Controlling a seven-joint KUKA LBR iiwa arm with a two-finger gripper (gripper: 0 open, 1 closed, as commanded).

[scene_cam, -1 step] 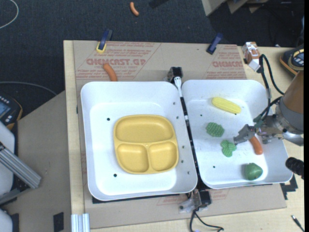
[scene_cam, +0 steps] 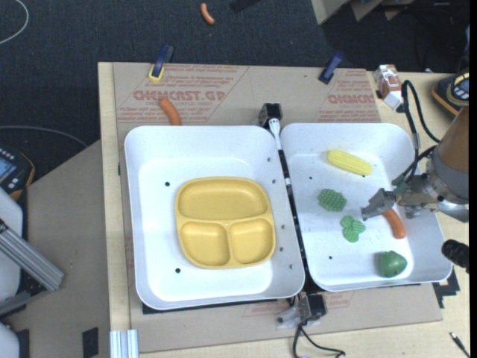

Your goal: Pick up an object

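The right bin (scene_cam: 320,263) holds several toy foods: a yellow corn cob (scene_cam: 349,162), a green knobbly piece (scene_cam: 332,199), a smaller green piece (scene_cam: 352,228), a green pepper (scene_cam: 391,263) and an orange carrot (scene_cam: 396,224). My gripper (scene_cam: 381,204) reaches in from the right, low over this bin. It sits right at the upper end of the carrot, and I cannot tell whether it touches it. The green pieces lie just left of the gripper.
The left bin (scene_cam: 145,170) holds a yellow three-part plate (scene_cam: 223,221). An orange sausage (scene_cam: 171,111) lies on the board behind the left bin. Clamps (scene_cam: 158,64) grip the board's far edge. Cables run along the right side.
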